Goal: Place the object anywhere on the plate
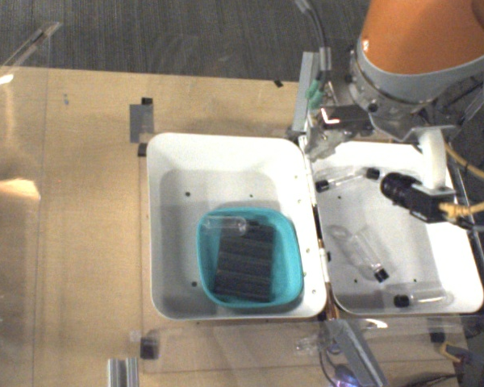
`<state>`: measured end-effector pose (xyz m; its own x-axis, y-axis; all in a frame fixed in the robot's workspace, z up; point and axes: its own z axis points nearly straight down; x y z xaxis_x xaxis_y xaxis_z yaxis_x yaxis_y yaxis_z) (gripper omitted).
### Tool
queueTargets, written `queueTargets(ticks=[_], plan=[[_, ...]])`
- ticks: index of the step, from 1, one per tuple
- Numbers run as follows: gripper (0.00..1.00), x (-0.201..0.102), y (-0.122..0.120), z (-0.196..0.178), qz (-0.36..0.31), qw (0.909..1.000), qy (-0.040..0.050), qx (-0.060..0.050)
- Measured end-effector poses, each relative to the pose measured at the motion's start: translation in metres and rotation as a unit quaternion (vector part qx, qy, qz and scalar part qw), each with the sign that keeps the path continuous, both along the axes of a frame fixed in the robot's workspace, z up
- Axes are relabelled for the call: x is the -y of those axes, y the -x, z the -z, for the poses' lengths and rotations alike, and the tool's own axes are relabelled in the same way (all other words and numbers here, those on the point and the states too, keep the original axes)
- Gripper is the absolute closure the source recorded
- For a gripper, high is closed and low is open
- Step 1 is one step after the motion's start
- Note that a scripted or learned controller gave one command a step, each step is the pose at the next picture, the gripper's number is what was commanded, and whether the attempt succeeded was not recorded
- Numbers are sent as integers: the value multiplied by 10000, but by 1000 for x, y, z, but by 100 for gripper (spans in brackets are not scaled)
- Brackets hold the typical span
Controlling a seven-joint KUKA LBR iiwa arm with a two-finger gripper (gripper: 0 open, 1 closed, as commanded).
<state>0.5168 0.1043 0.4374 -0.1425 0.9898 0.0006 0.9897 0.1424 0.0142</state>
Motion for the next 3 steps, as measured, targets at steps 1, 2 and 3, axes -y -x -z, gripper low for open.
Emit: queueTargets(ticks=[1,2,3], plan=[[100,-64,-16,154,-969,9953,13,-49],[100,-14,-44,145,-1308,9914,18,-24],[100,43,-80,57,-1926,9813,33,-1]])
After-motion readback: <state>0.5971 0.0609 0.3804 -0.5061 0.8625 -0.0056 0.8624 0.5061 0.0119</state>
